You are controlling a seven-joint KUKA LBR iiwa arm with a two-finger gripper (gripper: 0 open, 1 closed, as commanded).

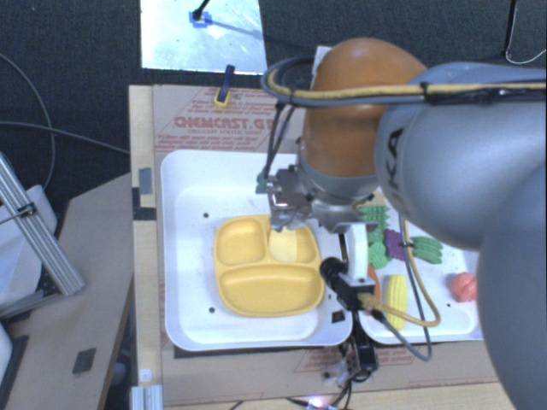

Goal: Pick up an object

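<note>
- My gripper [280, 216] is hovering over one yellow three-compartment plastic tray [267, 267] in the left white bin [184, 254].
- Can't tell my grip.
- One yellow toy corn cob [397, 293] is lying in the right white bin [444, 323].

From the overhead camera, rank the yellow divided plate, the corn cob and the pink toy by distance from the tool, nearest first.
1. Yellow divided plate, left bin, right beneath the tool.
2. Corn cob, right bin, near its front.
3. Pink toy, right bin, far right side.
</note>
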